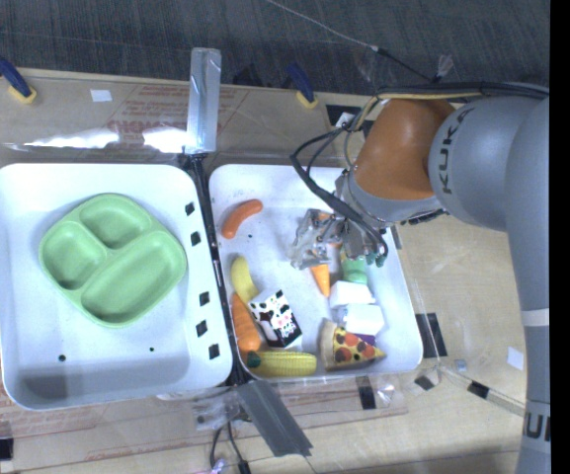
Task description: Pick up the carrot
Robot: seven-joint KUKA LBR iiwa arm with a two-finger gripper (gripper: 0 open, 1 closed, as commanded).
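Hovering over the right bin, the gripper sits just above the carrot.
"KUKA" reads on the grey arm; how the jaws stand is unclear.

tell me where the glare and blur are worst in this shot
Camera view: glare streaks the clear sheet behind the left bin; the gripper over the right bin is a blurry shiny tangle, its state unreadable; the green plate is evenly lit, softly focused.
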